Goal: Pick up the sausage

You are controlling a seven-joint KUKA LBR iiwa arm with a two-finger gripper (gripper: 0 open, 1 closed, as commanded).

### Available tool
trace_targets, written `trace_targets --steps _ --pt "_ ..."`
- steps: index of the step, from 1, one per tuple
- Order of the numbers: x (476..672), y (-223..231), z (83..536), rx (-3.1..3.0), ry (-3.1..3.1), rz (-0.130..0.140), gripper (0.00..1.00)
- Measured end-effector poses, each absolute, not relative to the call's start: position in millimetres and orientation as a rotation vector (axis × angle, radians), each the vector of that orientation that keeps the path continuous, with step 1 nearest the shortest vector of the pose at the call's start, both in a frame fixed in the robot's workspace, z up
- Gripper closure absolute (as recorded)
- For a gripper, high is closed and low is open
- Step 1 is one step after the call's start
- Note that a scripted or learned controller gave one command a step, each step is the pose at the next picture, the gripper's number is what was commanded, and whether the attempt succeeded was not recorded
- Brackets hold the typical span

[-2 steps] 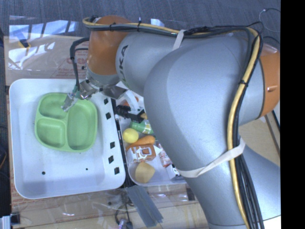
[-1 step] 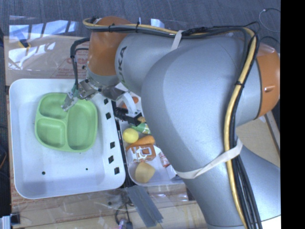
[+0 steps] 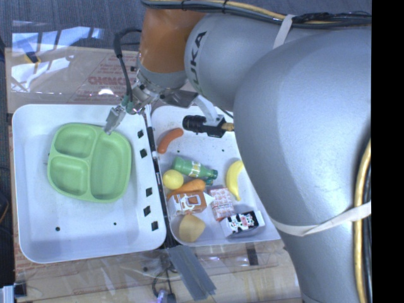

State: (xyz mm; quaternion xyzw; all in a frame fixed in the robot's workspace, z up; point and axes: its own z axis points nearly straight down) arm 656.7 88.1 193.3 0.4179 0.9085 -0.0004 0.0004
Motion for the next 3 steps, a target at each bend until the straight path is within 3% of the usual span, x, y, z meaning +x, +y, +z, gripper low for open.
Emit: trace_targets --steps 1,2,3 --pt "651.5 71 228 0.931 2.998 0.0 0.0" --pt "626.5 -26 192 0.789 3.041 -0.003 0.0" --pt "639.3 -82 193 0.795 3.037 -0.001 0.0"
